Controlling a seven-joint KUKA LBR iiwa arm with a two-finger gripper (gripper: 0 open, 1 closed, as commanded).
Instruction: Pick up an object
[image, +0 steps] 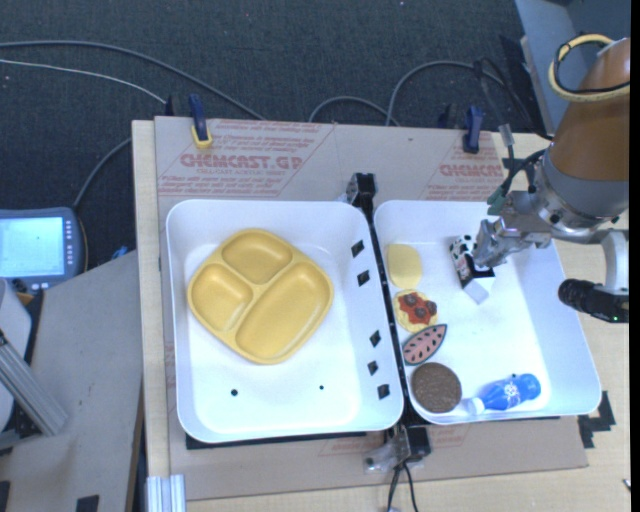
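Nothing is lifted yet, as far as the view shows — the pick is still to be made. Nearest the camera, along the right bin's (560, 330) six o'clock edge, lie a blue bottle (508, 391) and, just beside it, a round brown disc (436, 386). Going farther, up the bin's nine o'clock wall, come a leaf-shaped pink piece (424, 342), a red-and-yellow toy (416, 308) and a pale yellow slab (404, 264), close together in a column. The hand (478, 270) hangs low over bare floor at about eleven o'clock in this bin, well apart from the column; whether it is parted or closed I cannot tell, and no object shows in its grip. A yellow divided tray (260, 294) fills the left bin (200, 400). The divider between the bins and the crowded column could hamper a reach.
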